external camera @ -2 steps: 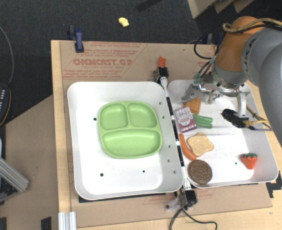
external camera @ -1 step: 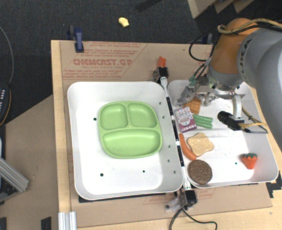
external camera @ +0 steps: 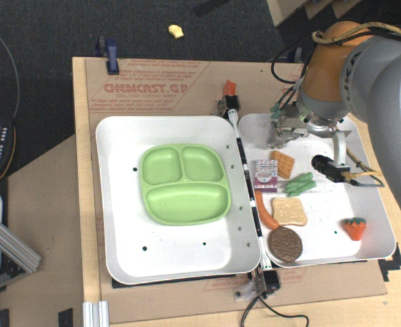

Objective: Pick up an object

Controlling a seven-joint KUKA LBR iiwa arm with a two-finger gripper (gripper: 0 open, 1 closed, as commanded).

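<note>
Hovering at the far end of the right bin (external camera: pixel 323 242) with the hand (external camera: pixel 283 133) near a cracker (external camera: pixel 282 163), seemingly lining up a grab; cannot tell how open.

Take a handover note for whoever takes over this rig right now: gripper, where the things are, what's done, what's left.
Gripper: over the far end of the right bin, just beyond the cracker; no object seen in it.
Right bin: cracker, small box, green pod, toast, carrot, brown cookie, strawberry.
Left bin: green divided plate.
Done: nothing lifted.
Left: the pick itself; the cracker looks nearest.
</note>
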